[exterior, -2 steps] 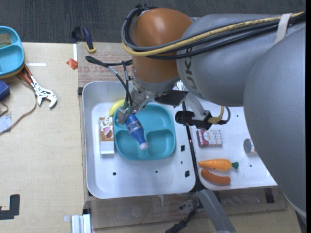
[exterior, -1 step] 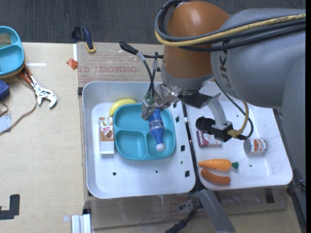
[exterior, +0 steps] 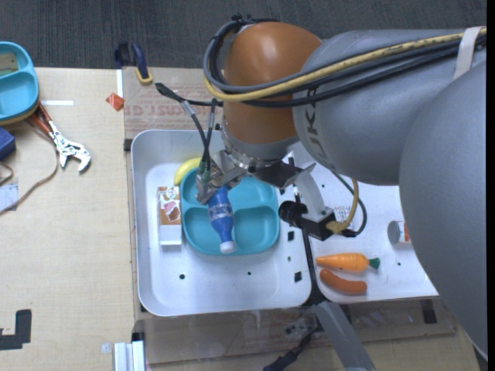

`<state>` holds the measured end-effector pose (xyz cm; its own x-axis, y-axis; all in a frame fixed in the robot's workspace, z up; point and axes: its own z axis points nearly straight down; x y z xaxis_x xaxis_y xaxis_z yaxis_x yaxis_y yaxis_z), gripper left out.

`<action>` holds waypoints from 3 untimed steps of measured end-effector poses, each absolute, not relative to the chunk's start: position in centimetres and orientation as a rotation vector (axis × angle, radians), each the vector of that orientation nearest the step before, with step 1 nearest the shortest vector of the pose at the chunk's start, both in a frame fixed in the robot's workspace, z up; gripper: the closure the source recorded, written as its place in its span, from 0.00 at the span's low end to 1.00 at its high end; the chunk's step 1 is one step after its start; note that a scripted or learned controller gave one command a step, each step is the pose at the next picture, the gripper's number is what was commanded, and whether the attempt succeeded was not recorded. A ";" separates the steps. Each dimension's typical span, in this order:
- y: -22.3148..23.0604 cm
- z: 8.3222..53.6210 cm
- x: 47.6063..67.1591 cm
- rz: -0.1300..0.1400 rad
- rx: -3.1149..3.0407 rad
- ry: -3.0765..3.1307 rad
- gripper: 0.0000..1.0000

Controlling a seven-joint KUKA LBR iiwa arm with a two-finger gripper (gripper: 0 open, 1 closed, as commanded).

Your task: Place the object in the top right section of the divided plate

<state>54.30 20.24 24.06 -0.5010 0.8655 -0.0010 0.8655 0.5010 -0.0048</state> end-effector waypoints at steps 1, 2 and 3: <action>21.0 26.3 47.8 0.005 -1.432 -2.795 1.00; 18.7 20.3 55.6 0.006 -1.780 -2.589 1.00; 14.9 22.1 53.8 0.003 -1.118 -2.935 1.00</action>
